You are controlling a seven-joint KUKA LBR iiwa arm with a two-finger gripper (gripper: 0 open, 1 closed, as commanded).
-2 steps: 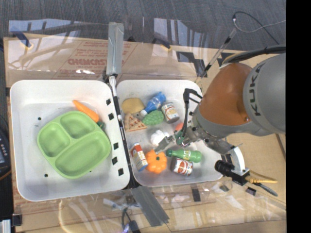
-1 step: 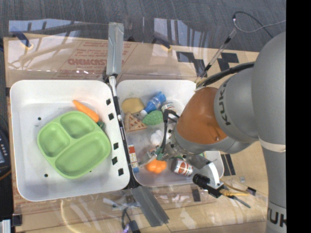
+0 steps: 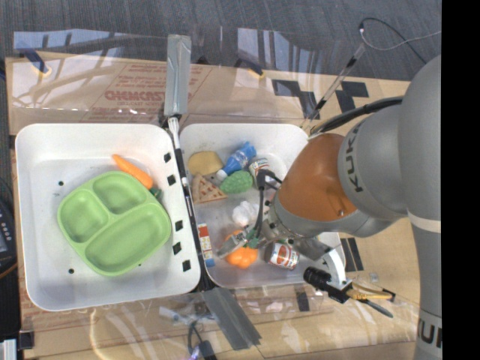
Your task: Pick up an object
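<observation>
The arm's orange band [image 3: 319, 186] and grey wrist hang over the right side of the right bin [image 3: 196, 137]. My gripper [image 3: 253, 238] reaches down near the bin's front, among small items. Just below it lie an orange toy [image 3: 242, 258] and a red-and-white can [image 3: 283, 256] on its side. A white piece [image 3: 241, 214] sits just above the gripper. Farther back are a green knobbly toy [image 3: 237, 182], a blue bottle [image 3: 238, 157], a tan rounded item [image 3: 204, 162] and a brown waffle-like piece [image 3: 210, 192]. The wrist hides the bin's right part.
The left bin [image 3: 37, 148] holds a green divided plate [image 3: 114, 221] and an orange carrot [image 3: 133, 170] at the plate's back edge. A grey divider [image 3: 177, 73] runs between the bins. Cables [image 3: 352, 58] trail at the back right.
</observation>
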